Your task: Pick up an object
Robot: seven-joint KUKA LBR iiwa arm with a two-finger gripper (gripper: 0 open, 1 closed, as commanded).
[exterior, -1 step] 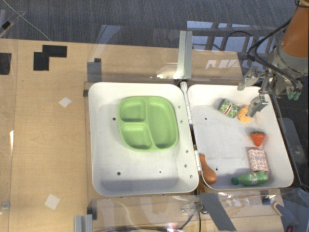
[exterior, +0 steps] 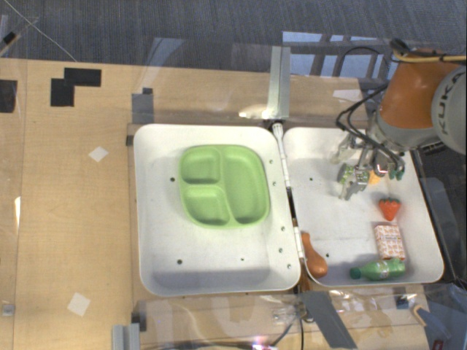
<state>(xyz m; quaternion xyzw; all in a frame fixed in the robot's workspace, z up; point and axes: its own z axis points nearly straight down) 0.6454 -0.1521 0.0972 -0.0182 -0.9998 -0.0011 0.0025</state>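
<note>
Colours, both bins

Bins (exterior: 157,268) white; divided plate (exterior: 222,186) lime green; strawberry (exterior: 390,208) red-orange; bottle (exterior: 378,270) green; packet (exterior: 389,240) red-and-white patterned; arm band (exterior: 410,97) orange.

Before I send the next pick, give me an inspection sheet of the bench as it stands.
Surface: wooden bench bearing two white bins, left bin and right bin, side by side.
Job's things: in the right bin, a toy strawberry, a patterned packet, a green bottle lying down, an orange-brown piece at the left wall.
Clutter: green divided tray in the left bin.
Grippers: gripper over the right bin's upper part, nothing seen between its fingers.
Cables: black cables at the wrist.
Surroundings: black tape marks on the bench, grey carpet beyond.
</note>
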